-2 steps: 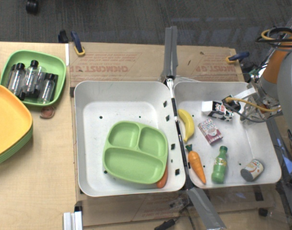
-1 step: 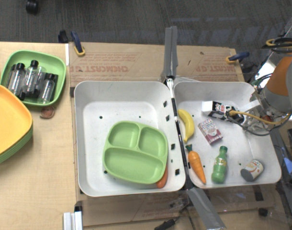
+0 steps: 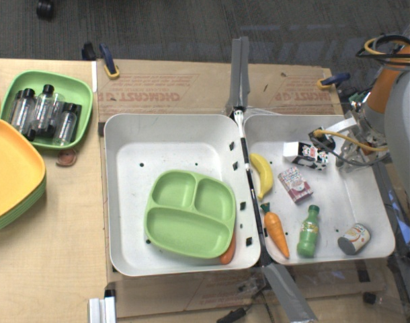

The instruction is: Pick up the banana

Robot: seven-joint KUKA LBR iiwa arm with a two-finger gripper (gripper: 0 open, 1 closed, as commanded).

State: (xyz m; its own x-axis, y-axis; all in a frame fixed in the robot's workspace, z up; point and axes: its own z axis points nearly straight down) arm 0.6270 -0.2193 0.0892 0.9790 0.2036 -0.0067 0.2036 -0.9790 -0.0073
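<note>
The yellow banana (image 3: 262,173) lies curved against the left wall of the right bin (image 3: 380,200), just right of the divider between the two bins. My gripper (image 3: 306,153) hangs over the back of the right bin, up and to the right of the banana and clearly apart from it. The arm reaches in from the right with cables looped around the wrist.
The right bin also holds a pink box (image 3: 295,184), a carrot (image 3: 275,233), a green bottle (image 3: 308,231) and a small can (image 3: 353,238). A green divided plate (image 3: 190,212) lies in the left bin (image 3: 124,180). Yellow plates (image 3: 13,173) and a green tray of bottles (image 3: 47,110) sit far left.
</note>
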